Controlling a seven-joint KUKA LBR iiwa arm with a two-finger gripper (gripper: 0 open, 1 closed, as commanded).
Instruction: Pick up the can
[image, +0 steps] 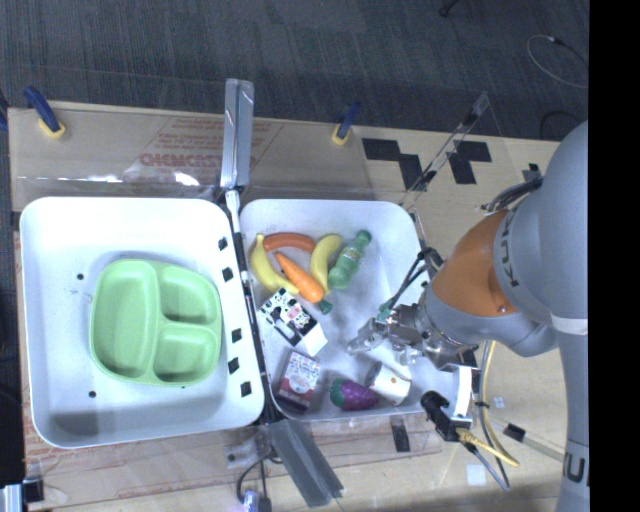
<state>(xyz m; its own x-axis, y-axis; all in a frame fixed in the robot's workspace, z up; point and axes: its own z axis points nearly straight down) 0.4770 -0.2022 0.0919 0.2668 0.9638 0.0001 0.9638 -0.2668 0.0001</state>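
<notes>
The gripper (385, 335) hangs low over the right bin (395, 215), its parts blurred, so its state cannot be told. The can (390, 384) lies just near of it by the near wall, beside a purple eggplant (352, 395). The left bin (40, 300) holds a green tray (155, 320).

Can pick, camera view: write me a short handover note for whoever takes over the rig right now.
Gripper: low in the right bin, near its right side; whether it grips anything cannot be told.
Can: lying at the right bin's front edge, beside the purple eggplant, apart from the gripper.
Green tray: in the left bin.
Done: nothing visible; the can is not lifted.
Left: reach the can, grasp it, lift it.
</notes>
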